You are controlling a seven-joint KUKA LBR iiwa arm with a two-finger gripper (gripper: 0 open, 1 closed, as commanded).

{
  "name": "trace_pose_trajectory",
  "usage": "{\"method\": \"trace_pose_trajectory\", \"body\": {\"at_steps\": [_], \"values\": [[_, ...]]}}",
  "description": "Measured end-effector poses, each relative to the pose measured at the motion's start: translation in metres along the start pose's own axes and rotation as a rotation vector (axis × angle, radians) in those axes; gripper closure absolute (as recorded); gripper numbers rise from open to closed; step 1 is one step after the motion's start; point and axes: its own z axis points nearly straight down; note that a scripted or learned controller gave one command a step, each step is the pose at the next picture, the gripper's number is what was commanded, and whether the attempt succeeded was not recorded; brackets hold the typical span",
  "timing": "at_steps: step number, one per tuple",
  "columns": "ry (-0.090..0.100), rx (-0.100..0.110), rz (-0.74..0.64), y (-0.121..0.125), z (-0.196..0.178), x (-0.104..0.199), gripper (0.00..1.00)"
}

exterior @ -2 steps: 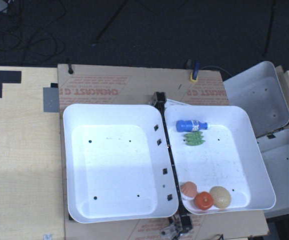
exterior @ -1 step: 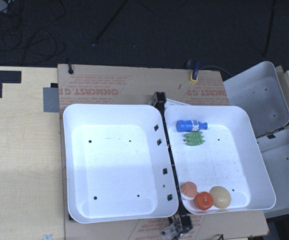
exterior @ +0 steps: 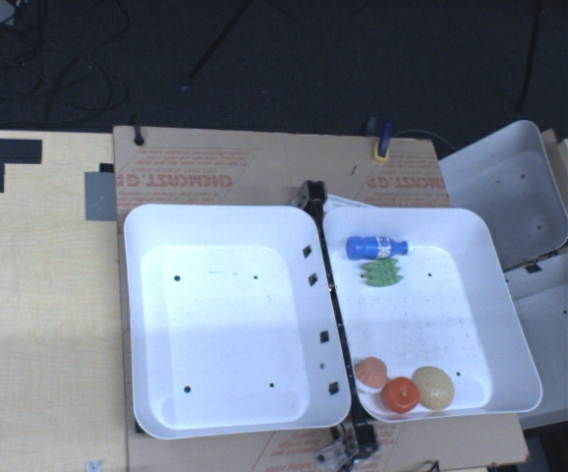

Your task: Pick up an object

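Camera view from above: two shallow white plastic bins are seen side by side on a brown cardboard sheet (exterior: pixel 264 170) laid over the bench. The left white bin (exterior: pixel 146 264) shows only its bare floor with a few small dark holes. Five things are held in the right white bin (exterior: pixel 490 303). A blue plastic bottle with a white cap (exterior: pixel 375 248) lies on its side near the far wall, and a small green leafy toy (exterior: pixel 382 273) is placed just beside it, toward the near side. In the near corner by the divider, a pale pink rounded object (exterior: pixel 369 371), a red tomato-like ball (exterior: pixel 400 394) and a beige speckled ball (exterior: pixel 433 386) are clustered, touching or nearly so. The middle of the right bin's floor is left open. Whether the jaws are apart or together cannot be told.
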Motion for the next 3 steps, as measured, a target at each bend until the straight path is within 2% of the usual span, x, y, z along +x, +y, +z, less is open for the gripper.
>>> {"method": "trace_pose_trajectory", "body": {"at_steps": [1,2,3], "values": [[-0.001,-0.003,-0.004,0.0001,-0.0124,0.0000,0.00],[-0.001,-0.001,-0.010,0.0011,-0.0217,0.0006,1.00],[0.000,0.000,-0.010,0.0011,-0.0214,0.0006,0.00]]}}
